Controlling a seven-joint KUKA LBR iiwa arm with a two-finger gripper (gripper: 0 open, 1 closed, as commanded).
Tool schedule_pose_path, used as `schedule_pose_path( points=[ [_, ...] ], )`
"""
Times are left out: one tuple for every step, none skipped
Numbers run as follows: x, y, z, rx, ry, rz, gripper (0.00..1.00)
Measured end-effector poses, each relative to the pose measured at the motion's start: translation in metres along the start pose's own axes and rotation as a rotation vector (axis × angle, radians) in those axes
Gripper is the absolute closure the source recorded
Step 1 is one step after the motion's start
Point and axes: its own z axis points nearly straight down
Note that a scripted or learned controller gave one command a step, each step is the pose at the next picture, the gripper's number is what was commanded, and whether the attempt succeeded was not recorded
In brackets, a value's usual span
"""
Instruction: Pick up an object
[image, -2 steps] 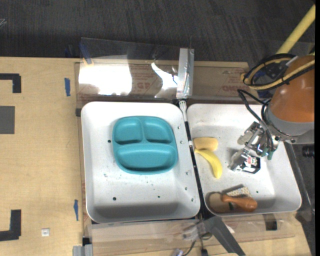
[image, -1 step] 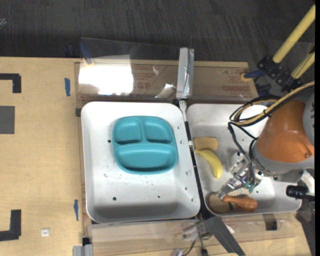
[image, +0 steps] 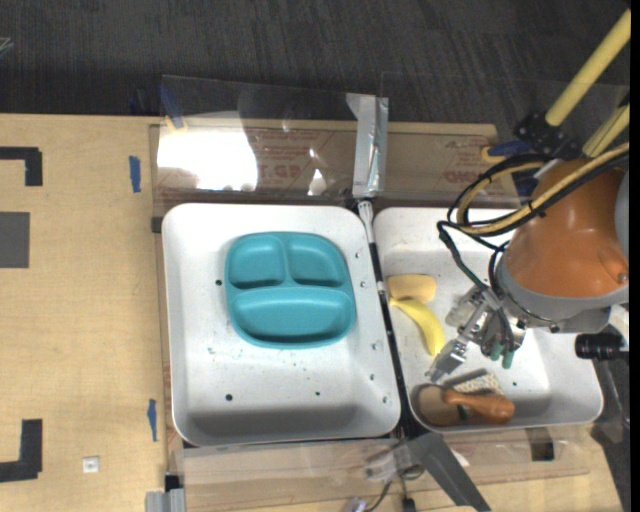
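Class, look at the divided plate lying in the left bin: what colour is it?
Teal blue, plain with no pattern; the divided plate shows clearly in the camera view, inside the left bin.

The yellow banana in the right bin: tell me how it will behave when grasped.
The curved yellow banana probably rocks or pivots on its bend if pushed. Its smooth skin may slip between narrow fingers. Lying close beside the white bin's left wall, it could jam there.

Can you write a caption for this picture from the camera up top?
Robot gripper hovers in the right bin between a banana and a brown brush; a teal tray sits in the left bin.
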Motion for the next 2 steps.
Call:
schedule_pose_path(
  points=[
    [-0.066,0.017,0.002,0.003,0.001,0.462,0.00],
    [-0.002,0.016,0.002,0.004,0.005,0.438,0.00]
  ],
)
